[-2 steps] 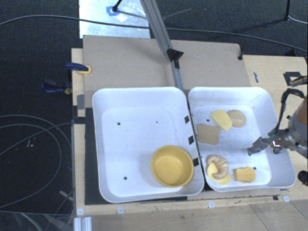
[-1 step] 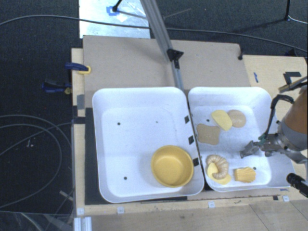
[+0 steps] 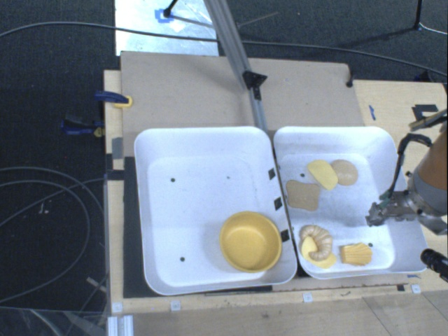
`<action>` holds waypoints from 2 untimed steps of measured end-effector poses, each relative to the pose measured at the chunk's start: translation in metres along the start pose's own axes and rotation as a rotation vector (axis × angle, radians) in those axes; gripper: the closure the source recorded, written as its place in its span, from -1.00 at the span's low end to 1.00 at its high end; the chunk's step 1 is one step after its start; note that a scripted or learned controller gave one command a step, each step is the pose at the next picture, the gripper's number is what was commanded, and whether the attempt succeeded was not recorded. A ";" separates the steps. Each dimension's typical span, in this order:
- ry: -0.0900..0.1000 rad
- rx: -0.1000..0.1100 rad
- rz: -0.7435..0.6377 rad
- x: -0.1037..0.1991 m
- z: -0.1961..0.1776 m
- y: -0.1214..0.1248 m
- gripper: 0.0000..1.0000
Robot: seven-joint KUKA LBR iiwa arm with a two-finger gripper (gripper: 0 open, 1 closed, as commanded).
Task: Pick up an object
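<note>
The claw (image 3: 379,214) hangs over the right edge of the right bin (image 3: 383,140), holding nothing; whether it is wide or narrow I cannot tell. Just left and nearer lies a yellow ridged piece (image 3: 356,254), then a curled croissant (image 3: 316,243). Farther off sit a tan square (image 3: 303,195), a yellow oval (image 3: 323,174) and a beige round (image 3: 344,172). The left bin (image 3: 175,152) holds a yellow bowl (image 3: 250,241).

Blue clamp (image 3: 78,127) at bench's left edge, grey pole (image 3: 234,47) slanting across cardboard sheet (image 3: 294,93)
</note>
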State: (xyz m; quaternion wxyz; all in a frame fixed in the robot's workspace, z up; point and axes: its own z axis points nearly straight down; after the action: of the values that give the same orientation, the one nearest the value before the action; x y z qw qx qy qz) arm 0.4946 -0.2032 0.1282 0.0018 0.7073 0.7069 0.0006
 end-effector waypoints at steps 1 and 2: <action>-0.001 -0.003 -0.005 -0.005 -0.050 0.011 1.00; -0.002 -0.006 -0.007 -0.003 -0.114 0.013 1.00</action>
State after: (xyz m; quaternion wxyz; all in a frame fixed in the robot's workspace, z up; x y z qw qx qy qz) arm 0.5070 -0.2061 0.2426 0.0046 0.7049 0.7093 0.0021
